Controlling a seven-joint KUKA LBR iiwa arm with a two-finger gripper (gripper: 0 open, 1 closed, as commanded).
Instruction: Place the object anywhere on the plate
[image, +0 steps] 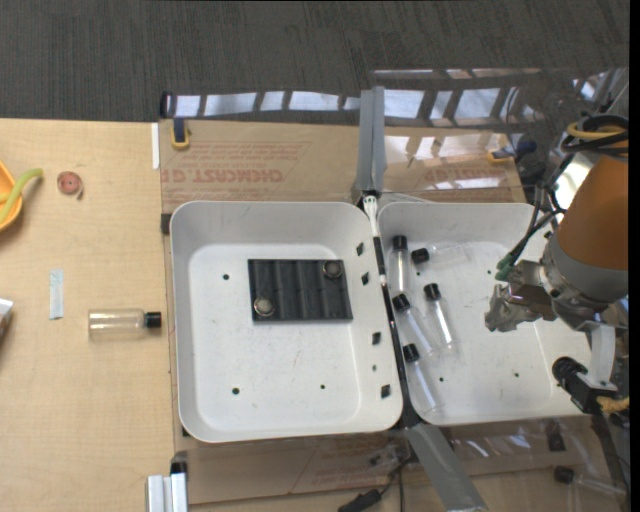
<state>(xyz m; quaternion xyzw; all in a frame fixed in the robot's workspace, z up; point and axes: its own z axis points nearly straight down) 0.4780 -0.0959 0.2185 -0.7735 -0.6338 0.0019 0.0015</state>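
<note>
Dark carpet lies beyond a pale wooden tabletop (80, 400) bearing two shallow white bins on brown cardboard (260, 165). The jaws (505, 310) hang low over the right bin (520, 400), beneath the grey wrist and its orange band (600, 215); whether they are apart or together cannot be told, and nothing is seen between them. Just to their left lie several clear tubes with black caps (438, 315), strewn along the bin's left half; one of these is presumably the object to be moved. The dark ribbed plate (300, 290) sits in the left bin (200, 400), well apart from the jaws. To do the step well, centre the jaws across one tube's narrow width, lower squarely, and confirm the hold before lifting. A similar vial (122, 321) rests on the tabletop left of the bins.
</note>
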